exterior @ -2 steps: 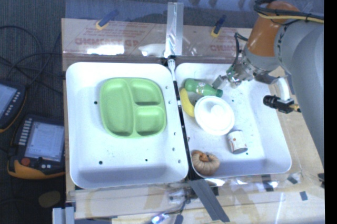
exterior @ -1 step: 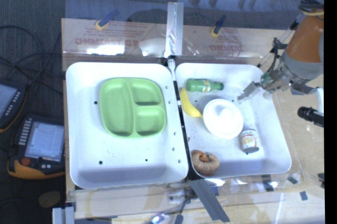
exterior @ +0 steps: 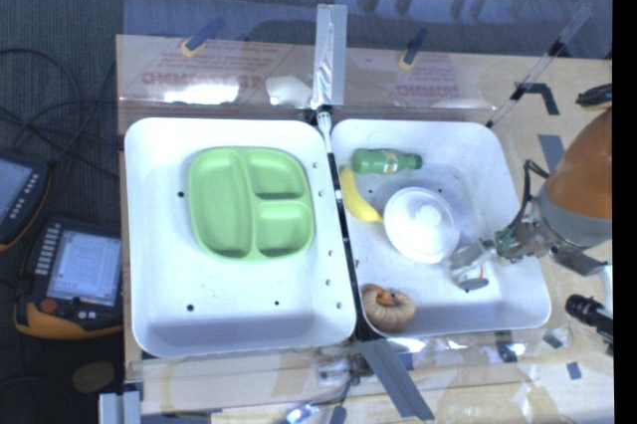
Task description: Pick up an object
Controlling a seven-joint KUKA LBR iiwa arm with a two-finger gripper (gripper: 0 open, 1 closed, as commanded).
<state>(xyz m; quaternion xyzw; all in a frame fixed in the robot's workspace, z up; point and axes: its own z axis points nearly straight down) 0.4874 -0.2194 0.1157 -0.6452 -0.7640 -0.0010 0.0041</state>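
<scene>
In the right bin (exterior: 498, 308) lie a green bottle (exterior: 386, 161) on its side at the back, a yellow banana (exterior: 358, 198) along the left wall, a white bowl (exterior: 422, 224) in the middle and a brown doughnut-shaped pastry (exterior: 388, 307) at the front left. My gripper (exterior: 471, 266) reaches in from the right and sits low in the bin, just right of the white bowl and slightly in front of it. Nothing shows between its fingers.
The left bin (exterior: 159, 303) holds a green divided plate (exterior: 251, 201). A metal divider post (exterior: 329, 54) rises behind where the bins meet. Tablets and cables lie on the floor at the far left.
</scene>
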